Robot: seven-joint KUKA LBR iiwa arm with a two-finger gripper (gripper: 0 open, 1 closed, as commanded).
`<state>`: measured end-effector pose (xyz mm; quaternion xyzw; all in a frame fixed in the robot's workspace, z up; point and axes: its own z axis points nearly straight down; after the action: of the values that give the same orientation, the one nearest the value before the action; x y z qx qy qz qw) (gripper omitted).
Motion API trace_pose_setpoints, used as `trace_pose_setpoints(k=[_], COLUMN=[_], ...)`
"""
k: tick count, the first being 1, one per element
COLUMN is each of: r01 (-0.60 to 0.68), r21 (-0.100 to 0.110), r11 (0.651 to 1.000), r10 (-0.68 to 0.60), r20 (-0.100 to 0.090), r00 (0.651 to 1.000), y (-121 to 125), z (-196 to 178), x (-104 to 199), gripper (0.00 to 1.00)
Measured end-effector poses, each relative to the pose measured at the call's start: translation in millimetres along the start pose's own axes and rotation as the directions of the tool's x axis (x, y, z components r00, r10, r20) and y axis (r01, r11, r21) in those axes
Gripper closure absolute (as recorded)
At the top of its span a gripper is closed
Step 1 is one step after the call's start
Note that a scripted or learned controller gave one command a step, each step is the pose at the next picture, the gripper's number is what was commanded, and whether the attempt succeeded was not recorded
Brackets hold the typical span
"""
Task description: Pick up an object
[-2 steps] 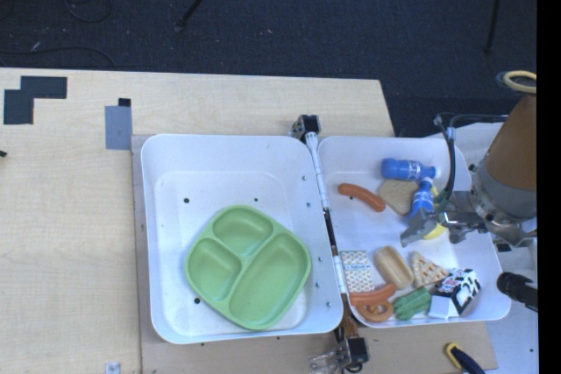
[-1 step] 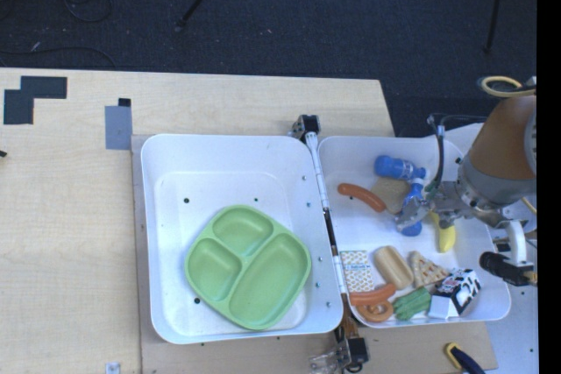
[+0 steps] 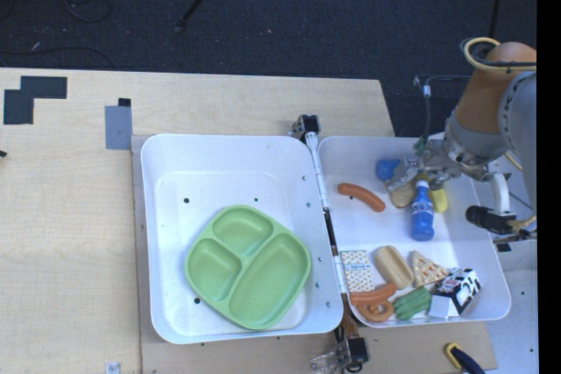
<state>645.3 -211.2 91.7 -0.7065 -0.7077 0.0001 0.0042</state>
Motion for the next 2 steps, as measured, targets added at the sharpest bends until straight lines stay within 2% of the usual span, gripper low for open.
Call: trace_pose_setpoints(k=[1, 2], r01=[0.004, 0.004], r21=[0.002, 0.003], r11=[1.000, 1.000], r10=[-0.004, -0.004], r20=[-0.007, -0.007], r00=[1.000, 1.000], y=[1.0, 1.0], z=[-9.7, -9.5], x=[2.8, 3.1], gripper=[1.00, 0.00])
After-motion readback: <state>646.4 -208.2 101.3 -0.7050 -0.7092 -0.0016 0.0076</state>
